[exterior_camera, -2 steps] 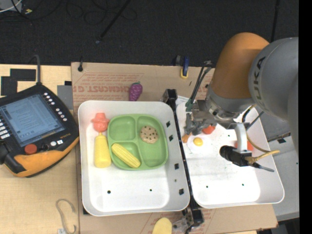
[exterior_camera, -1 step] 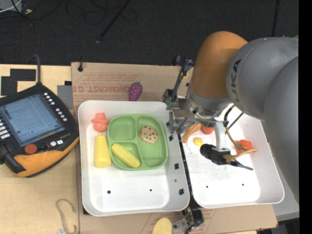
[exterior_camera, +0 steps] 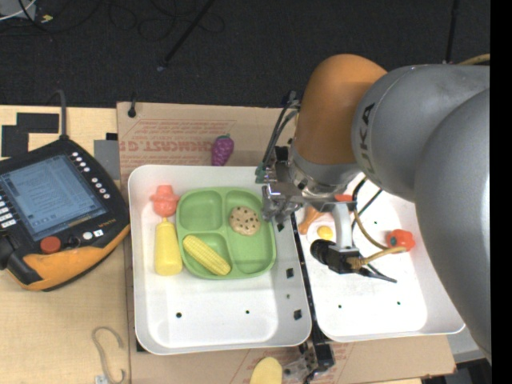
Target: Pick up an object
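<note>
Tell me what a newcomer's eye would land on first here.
The big grey arm with its orange band fills the right side, its end effector over the wall between the two white bins. Next comes the bright green divided plate in the left bin, holding a cookie and a corn cob, with a yellow bottle beside it.

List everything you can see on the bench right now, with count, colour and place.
bins: 2, white, side by side
divided plate: 1, green, left bin
cookie: 1, tan, plate's right compartment
corn cob: 1, yellow, on plate
bottle: 1, yellow, left of plate
pink toy: 1, above bottle
fried egg: 1, right bin
orange toy: 1, right bin
grapes: 1, purple, cardboard behind bins
teach pendant: 1, far left
gripper: 1, between bins
</note>
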Controlling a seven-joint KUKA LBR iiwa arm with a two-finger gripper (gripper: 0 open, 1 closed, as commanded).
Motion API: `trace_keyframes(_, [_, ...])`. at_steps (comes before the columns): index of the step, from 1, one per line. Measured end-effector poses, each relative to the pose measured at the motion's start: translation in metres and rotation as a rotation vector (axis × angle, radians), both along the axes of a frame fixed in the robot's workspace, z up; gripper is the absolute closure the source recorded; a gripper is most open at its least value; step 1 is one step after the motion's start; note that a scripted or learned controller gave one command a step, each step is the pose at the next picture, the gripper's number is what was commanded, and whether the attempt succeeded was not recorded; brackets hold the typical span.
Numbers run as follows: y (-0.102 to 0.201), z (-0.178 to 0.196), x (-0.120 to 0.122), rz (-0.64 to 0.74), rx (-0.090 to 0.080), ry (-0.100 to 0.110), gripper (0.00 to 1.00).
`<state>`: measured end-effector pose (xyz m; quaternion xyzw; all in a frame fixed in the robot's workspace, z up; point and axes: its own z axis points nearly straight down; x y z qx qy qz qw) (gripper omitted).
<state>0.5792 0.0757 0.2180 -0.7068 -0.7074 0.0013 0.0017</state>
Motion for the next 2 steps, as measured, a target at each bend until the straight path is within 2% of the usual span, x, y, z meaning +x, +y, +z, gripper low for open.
trace_keyframes(1, [-0.0041, 0.0171, -0.0115, -0.005, 0.000, -0.001, 1.00])
trace_keyframes(2, [-0.0118, 0.0073, -0.0090, -0.002, -0.001, 0.000, 1.00])
